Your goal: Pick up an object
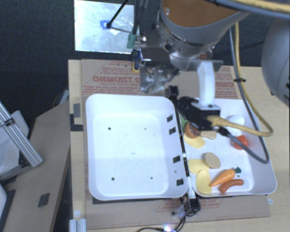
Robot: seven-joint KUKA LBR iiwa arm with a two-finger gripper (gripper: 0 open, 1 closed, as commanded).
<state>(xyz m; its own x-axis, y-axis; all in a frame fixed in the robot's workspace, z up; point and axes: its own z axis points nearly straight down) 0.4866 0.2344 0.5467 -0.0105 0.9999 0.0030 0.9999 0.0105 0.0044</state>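
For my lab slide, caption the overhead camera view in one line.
Claw hovers over the far rim of the left bin; toy carrot and other play food lie in the right bin.

From my end, the tan bench [74, 149] carries a brown sheet with red print [113, 78] along its far edge. On that sheet, two shallow white bins sit touching side by side: the left bin [131, 149] and the right bin [260, 170]

Toy food pieces [211, 160] scattered in right bin [259, 168]

Grey arm [277, 54], orange band [197, 11], silvery end effector [152, 84].
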